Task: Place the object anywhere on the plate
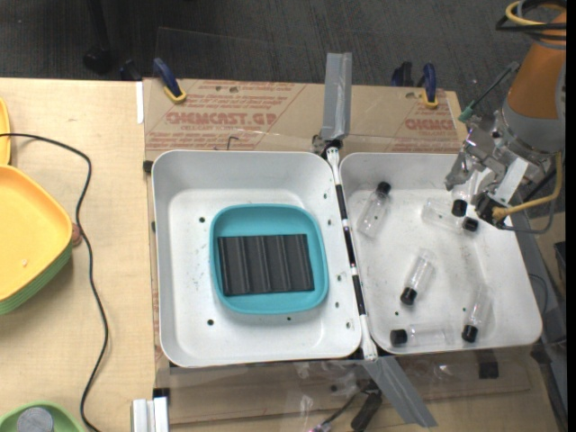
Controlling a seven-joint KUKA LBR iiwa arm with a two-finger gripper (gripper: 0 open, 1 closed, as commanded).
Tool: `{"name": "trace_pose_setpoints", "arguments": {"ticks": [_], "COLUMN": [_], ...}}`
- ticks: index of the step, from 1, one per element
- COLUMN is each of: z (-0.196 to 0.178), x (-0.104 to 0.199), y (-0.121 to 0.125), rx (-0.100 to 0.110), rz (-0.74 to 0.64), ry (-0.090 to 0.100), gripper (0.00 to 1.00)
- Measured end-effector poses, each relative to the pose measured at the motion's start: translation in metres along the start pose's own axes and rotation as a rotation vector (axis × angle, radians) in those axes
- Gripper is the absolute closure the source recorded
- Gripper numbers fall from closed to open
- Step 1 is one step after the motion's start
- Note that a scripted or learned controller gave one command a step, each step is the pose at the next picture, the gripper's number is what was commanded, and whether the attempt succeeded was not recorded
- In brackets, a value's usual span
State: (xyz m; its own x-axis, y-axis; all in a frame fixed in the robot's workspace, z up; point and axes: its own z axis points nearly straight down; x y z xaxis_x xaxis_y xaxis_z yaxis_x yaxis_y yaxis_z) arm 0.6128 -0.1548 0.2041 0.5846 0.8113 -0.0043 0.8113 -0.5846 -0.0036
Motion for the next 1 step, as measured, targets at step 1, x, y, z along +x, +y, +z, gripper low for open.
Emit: {"name": "trace_pose_setpoints", "arguments": {"ticks": [1], "z": [-0.0001], "x": [-0.0001], "y": [0.0001], "rx": [0.000], "rz": [0.001], "ry": [0.000], "gripper": [0.00]}}
